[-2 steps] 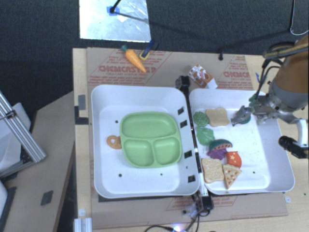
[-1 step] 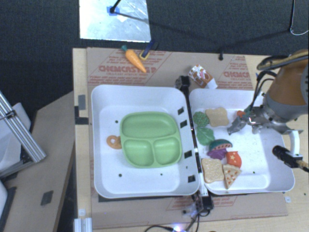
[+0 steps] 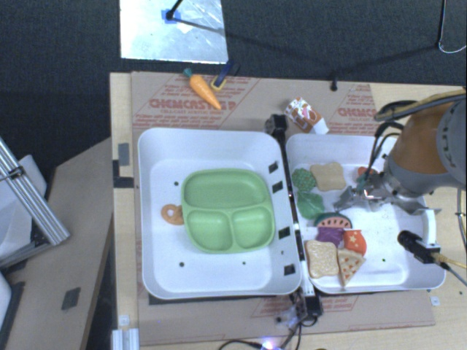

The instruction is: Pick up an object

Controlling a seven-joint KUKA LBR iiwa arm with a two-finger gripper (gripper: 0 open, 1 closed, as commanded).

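Glossy white plastic bins [image 3: 211, 141], matt green plastic tray [image 3: 226, 210], crinkled shiny foil sheet [image 3: 173, 20]

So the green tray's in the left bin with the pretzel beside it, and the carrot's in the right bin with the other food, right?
Not quite. The carrot lies outside both bins, on the cardboard behind the left bin, as the camera view shows. The rest holds: the green tray sits in the left bin with the pretzel beside it, and the other food is in the right bin.

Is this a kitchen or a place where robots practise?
Probably a robot practice bench, not a kitchen. A grey and orange robot arm reaches over two white bins, and the food, like the carrot, looks like toys.
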